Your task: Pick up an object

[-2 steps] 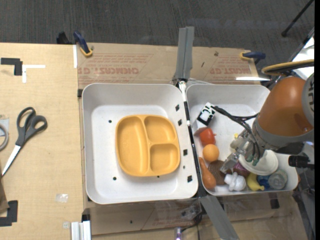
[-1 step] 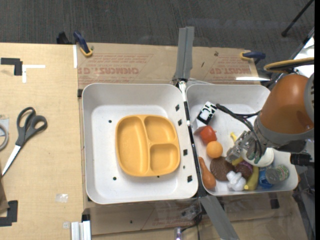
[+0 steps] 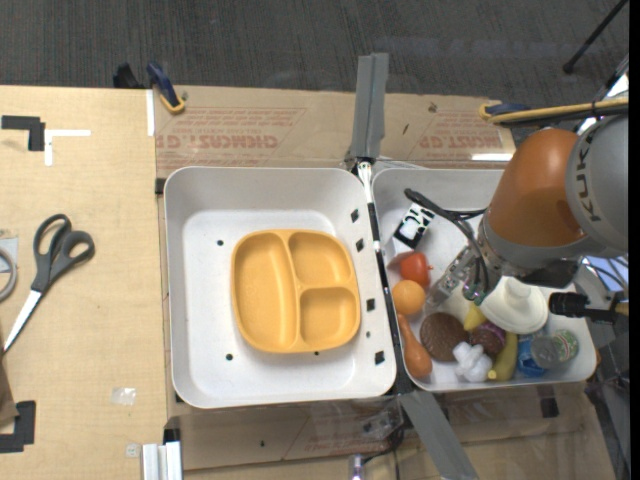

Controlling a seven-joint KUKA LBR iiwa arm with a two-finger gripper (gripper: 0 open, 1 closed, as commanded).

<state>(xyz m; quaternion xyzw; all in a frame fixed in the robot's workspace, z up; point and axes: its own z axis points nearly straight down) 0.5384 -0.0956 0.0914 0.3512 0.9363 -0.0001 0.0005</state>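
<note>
The gripper is lowered into the right bin, at three o'clock of the orange tray; its opening cannot be told, perhaps hidden.

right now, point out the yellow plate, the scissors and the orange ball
yellow plate (image 3: pixel 262 293), camera view, its large left compartment
scissors (image 3: pixel 61 247), camera view, the black handles
orange ball (image 3: pixel 407 297), camera view, its top
</note>
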